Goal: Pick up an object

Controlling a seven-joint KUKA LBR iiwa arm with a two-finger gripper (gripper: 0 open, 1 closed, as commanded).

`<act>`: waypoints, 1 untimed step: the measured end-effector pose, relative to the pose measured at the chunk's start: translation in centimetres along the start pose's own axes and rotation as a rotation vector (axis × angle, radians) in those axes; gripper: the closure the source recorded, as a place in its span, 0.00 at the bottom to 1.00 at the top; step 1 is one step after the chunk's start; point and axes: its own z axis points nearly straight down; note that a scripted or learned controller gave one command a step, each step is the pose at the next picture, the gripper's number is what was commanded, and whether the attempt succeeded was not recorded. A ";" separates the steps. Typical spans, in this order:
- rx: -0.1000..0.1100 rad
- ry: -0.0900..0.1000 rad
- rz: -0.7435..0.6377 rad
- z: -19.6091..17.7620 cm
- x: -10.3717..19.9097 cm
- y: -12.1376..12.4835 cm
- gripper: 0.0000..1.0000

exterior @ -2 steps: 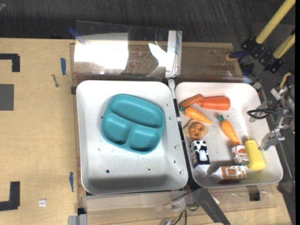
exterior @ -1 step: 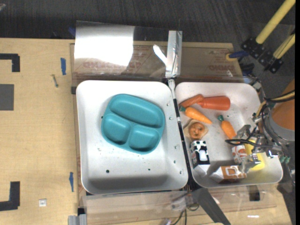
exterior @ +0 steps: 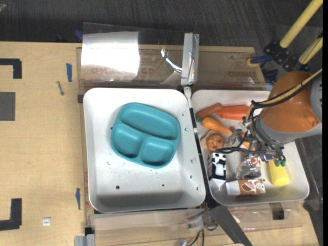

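Toys crowd the right bin (exterior: 302, 188): two carrots (exterior: 230, 111), an orange piece (exterior: 215, 140), a black-and-white block (exterior: 219, 165), a small box (exterior: 251, 186) and a yellow bottle (exterior: 279, 174). The gripper (exterior: 252, 160) hangs low among them, beside the bottle and above the box; its grasp cannot be made out. A teal divided tray (exterior: 146, 135) lies in the left bin (exterior: 102, 188).

bins: two white ones, left bin (exterior: 97, 152) and right bin (exterior: 300, 186)
teal divided tray (exterior: 145, 134): one
carrots (exterior: 225, 111): two, orange
yellow block (exterior: 279, 173): one
black-and-white item (exterior: 219, 165): one
small printed pack (exterior: 250, 186): one
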 end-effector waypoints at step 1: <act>0.005 -0.005 -0.030 0.9 -4.1 0.2 0.00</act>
